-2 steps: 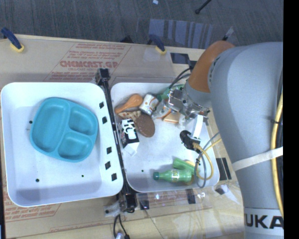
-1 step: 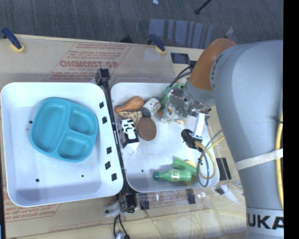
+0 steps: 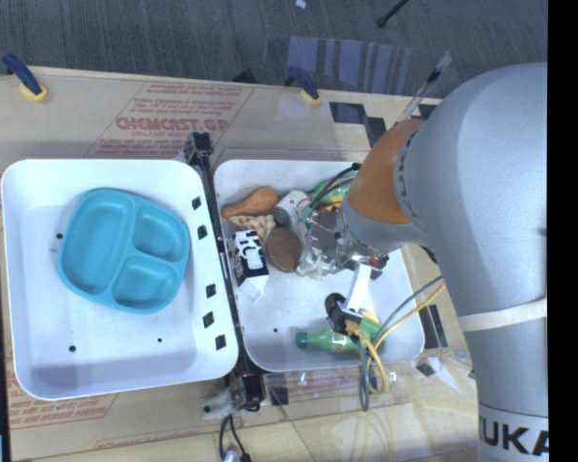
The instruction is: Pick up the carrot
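Tool (image 3: 313, 248) near bin's clutter, carrot indistinguishable

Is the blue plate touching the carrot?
Apart. The camera view shows the blue plate lying in the left bin, while the carrot lies in the right bin, with both bin walls between them.

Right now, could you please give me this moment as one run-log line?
arm: over right bin | gripper: among items, grasp unclear | carrot: lying at bin's far side | plate: left bin
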You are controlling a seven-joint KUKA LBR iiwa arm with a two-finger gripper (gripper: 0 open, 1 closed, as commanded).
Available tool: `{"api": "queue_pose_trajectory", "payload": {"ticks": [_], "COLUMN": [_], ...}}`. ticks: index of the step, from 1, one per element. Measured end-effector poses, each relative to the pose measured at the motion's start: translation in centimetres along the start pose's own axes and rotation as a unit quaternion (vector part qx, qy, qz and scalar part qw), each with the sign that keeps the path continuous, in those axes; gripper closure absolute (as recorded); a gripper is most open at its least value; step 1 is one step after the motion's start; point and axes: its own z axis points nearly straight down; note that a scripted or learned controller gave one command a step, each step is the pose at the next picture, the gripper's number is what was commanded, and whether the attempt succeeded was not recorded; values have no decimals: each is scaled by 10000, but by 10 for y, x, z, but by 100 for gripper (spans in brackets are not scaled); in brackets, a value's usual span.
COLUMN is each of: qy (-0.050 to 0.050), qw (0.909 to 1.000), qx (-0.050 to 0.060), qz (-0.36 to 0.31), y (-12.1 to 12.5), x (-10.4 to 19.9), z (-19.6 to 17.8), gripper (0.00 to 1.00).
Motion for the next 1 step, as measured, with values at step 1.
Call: {"api": "queue_pose_trajectory", "payload": {"ticks": [1], "qy": [-1], "qw": [10000], "qx": [-10], "qz": [1], "y": [1], "x": [0], "z": [-1], "gripper": [0]}}
